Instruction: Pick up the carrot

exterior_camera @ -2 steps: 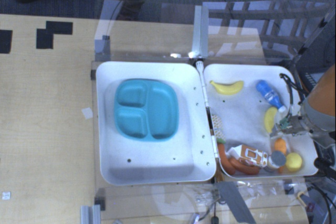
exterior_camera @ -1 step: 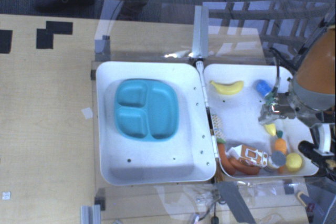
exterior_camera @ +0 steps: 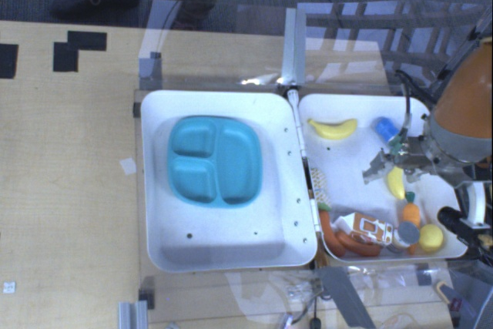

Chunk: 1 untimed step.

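Observation:
The carrot (exterior_camera: 412, 213) is a small orange piece near the front right of the right bin (exterior_camera: 350, 166), partly hidden among other toy foods. My gripper (exterior_camera: 394, 168) hangs over the middle right of that bin, just behind the carrot and above a small yellow piece (exterior_camera: 396, 184). It is open, with nothing held between the fingers. The grey arm with its orange band (exterior_camera: 466, 100) comes in from the right.
The right bin also holds a banana (exterior_camera: 333, 129), a blue item (exterior_camera: 385, 127), a lemon (exterior_camera: 431, 237), a white carton (exterior_camera: 368, 227) and a long reddish piece (exterior_camera: 347, 241) along the front wall. A blue divided plate (exterior_camera: 214, 160) lies in the left bin (exterior_camera: 162, 243).

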Each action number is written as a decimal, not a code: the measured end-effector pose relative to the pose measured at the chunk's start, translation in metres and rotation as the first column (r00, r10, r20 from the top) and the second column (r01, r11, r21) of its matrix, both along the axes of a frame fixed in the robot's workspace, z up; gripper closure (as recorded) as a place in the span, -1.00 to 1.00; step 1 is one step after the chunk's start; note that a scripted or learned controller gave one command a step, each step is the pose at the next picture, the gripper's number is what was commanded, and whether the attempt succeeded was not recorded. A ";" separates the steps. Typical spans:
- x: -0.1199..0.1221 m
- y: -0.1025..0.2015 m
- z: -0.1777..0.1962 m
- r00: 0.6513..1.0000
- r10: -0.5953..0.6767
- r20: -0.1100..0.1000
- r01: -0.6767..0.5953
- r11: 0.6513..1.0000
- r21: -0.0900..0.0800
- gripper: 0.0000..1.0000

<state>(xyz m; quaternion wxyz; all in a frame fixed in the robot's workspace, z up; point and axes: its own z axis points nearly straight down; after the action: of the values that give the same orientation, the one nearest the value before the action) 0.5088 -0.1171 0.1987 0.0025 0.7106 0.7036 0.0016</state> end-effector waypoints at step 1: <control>-0.019 -0.058 -0.107 0.994 0.108 0.002 -0.108 0.994 -0.003 -1.00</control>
<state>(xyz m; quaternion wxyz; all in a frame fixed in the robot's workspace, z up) 0.4895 -0.1748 0.0915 0.0042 0.6716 0.7409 0.0018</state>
